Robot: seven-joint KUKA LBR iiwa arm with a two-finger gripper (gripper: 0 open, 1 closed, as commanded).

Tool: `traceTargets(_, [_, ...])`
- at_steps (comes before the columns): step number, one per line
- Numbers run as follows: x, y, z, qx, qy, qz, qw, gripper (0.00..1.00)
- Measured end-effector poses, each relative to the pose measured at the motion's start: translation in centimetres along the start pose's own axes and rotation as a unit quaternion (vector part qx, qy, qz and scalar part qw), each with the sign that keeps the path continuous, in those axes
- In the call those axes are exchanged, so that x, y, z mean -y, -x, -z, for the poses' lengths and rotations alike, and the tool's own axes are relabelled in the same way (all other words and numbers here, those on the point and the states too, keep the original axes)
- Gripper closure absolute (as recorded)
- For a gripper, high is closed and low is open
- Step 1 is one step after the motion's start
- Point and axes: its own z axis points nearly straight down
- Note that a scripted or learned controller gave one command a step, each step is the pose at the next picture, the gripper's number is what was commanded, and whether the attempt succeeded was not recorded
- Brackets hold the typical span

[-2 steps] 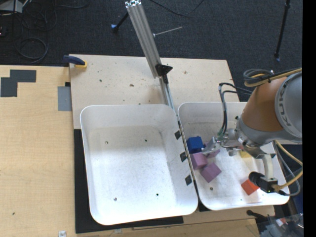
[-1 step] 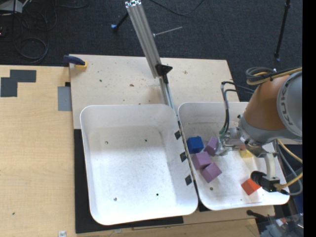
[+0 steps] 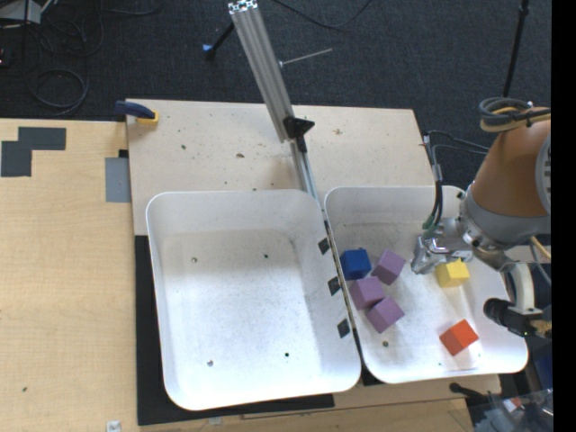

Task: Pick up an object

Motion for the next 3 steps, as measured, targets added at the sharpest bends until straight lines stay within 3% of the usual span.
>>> traceTargets(2, [-1.4,0.8,10.4,0.0,0.001,0.006,1.0,1.0])
traceTargets(3, [-2.1,-3.8,10.4,-0.001,-0.002,0.007,1.0,1.0])
